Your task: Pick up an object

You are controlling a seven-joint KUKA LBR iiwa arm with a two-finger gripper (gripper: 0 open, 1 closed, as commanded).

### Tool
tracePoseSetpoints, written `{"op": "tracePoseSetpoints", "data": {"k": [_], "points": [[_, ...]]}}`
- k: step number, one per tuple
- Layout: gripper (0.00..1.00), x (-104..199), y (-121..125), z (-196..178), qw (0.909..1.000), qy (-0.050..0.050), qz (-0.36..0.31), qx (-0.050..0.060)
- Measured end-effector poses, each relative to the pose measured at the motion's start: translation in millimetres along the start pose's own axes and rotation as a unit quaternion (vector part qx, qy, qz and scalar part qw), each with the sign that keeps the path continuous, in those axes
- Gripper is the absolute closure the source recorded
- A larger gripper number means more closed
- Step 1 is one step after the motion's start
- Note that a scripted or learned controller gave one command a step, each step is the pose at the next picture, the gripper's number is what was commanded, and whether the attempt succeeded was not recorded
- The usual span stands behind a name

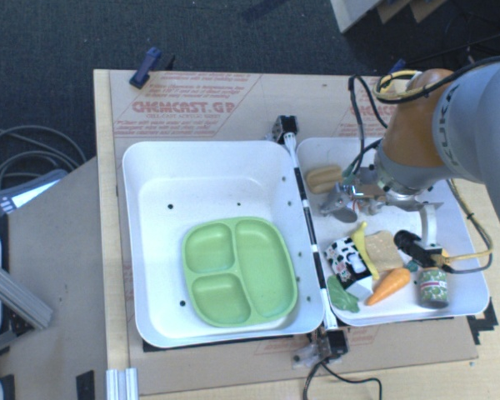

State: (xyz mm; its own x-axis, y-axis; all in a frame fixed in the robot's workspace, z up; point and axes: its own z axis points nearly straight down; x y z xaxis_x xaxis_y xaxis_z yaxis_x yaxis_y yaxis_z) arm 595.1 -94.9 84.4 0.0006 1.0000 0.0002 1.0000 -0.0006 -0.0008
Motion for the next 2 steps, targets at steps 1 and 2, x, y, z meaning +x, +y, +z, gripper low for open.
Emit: {"op": "tracePoseSetpoints", "data": {"k": [1, 2], "points": [[1.00, -0.1, 1.0, -10.8, 1.0000, 0.000, 0.000, -0.002], [1.00, 67.1, -32.8, -178.7, 1.0000, 0.000, -0.001, -0.001]]}}
